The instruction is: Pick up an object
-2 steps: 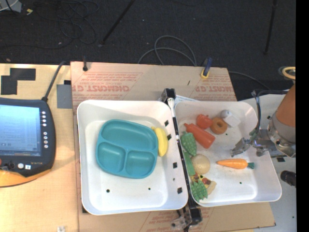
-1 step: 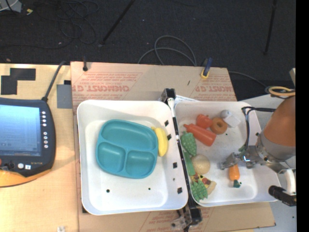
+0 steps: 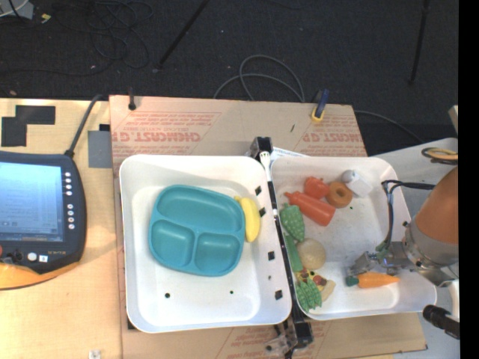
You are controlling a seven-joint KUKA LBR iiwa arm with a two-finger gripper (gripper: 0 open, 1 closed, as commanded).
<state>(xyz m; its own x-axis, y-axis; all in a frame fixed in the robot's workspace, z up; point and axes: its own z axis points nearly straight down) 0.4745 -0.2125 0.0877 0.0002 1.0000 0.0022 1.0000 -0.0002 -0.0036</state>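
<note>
My gripper (image 3: pixel 367 263) is low in the front right part of the right bin (image 3: pixel 378 302), at the end of the grey arm with its orange band (image 3: pixel 447 209). An orange carrot (image 3: pixel 380 280) with a green tip lies flat on the bin floor just in front of and below the gripper. Whether they touch is unclear. Further left in that bin lie a red pepper (image 3: pixel 313 207), a brown donut (image 3: pixel 340 195), a beige ball (image 3: pixel 312 254) and a green leafy toy (image 3: pixel 292 221).
The left bin (image 3: pixel 146 290) holds a teal divided plate (image 3: pixel 198 229) with a yellow banana (image 3: pixel 251 218) at its right edge. A small red piece (image 3: pixel 316 186) and a white-grey object (image 3: pixel 358 181) sit at the right bin's back. A screen unit (image 3: pixel 34 212) stands far left.
</note>
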